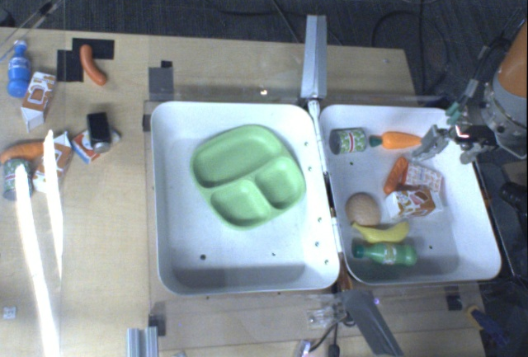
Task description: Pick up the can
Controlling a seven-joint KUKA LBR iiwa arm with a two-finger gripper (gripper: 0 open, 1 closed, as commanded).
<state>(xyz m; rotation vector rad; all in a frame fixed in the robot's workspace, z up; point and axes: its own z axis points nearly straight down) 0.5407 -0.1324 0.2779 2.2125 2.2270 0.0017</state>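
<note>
My left bin (165,265) holds a green divided plate (247,174) at its centre. My right bin (487,252) holds the can (349,140) lying on its side at ten o'clock, with a carrot (400,139) just beside it toward twelve. A carton (415,190) sits mid-bin, its print too small to read; a brown egg-shaped thing (362,208), a banana (381,232) and a green bottle (385,253) lie toward seven o'clock. My claw (450,139) hovers at the bin's two o'clock edge, well apart from the can, fingers spread and gripping nothing.
</note>
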